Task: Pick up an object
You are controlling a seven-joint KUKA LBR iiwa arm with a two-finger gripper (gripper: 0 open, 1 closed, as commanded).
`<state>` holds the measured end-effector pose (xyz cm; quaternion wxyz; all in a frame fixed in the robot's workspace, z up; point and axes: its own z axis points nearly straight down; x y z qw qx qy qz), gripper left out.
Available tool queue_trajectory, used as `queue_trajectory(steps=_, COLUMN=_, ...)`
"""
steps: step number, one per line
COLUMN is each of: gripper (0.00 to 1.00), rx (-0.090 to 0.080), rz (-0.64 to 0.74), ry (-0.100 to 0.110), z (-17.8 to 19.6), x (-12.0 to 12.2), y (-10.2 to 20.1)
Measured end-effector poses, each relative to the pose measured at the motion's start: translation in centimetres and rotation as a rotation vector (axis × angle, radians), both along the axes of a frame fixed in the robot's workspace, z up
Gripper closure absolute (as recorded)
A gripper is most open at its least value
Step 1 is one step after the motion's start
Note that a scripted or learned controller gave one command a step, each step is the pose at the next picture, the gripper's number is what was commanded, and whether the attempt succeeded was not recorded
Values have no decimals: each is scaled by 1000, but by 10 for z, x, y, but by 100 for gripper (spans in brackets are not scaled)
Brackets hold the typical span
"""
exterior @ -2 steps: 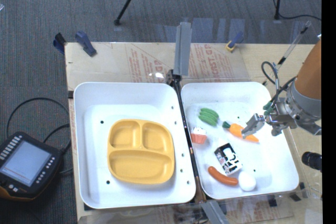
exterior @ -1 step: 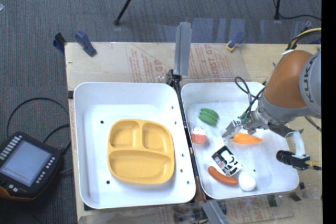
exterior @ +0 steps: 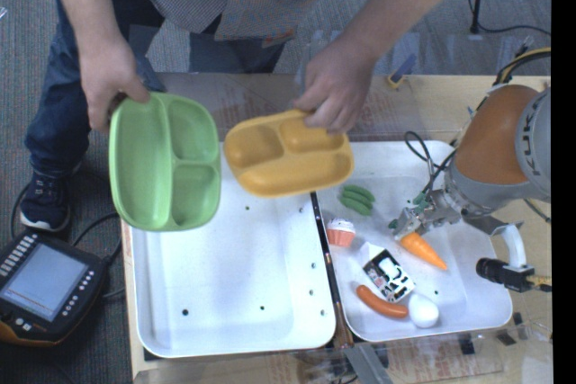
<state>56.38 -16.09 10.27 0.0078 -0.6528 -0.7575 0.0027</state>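
Orange toy carrot [exterior: 423, 249] lies in the right bin [exterior: 486, 306], just beside the pincer [exterior: 412, 218] hovering at its top end; can't tell pincer's state. Nothing lifted yet, so grasp and raise remain. Person's hands hold green tray [exterior: 164, 161] and yellow tray [exterior: 286, 154] above the bins.

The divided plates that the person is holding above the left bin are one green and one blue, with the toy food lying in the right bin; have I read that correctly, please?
Not quite: the second plate is yellow, not blue. The camera view shows the person holding a green plate and a yellow plate above the left bin, while the toy food, such as the carrot, lies in the right bin.
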Motion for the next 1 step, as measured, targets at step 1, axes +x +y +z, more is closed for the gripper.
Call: queue_trajectory(steps=1, gripper=100, rx=-4, rz=-77, ry=-13, z=79, x=-1, y=72)
